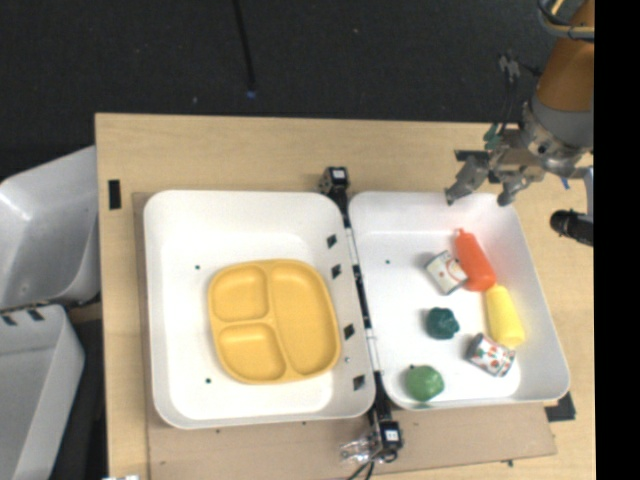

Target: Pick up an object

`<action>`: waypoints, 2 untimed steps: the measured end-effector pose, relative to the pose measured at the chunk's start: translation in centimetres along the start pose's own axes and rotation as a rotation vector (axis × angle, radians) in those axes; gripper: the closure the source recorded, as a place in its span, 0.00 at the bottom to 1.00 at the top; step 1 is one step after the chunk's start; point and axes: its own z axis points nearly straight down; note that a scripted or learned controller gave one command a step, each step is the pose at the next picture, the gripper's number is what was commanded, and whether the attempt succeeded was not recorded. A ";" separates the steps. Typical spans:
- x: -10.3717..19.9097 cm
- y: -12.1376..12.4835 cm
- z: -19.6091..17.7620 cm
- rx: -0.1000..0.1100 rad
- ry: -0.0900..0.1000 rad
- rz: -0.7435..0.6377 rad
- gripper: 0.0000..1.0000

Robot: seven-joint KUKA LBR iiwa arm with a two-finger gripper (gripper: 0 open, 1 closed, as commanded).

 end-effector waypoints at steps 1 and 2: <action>0.0 0.2 -0.9 -0.013 -0.003 -0.003 0.00; 0.1 -0.5 5.0 -0.008 -0.003 -0.001 0.00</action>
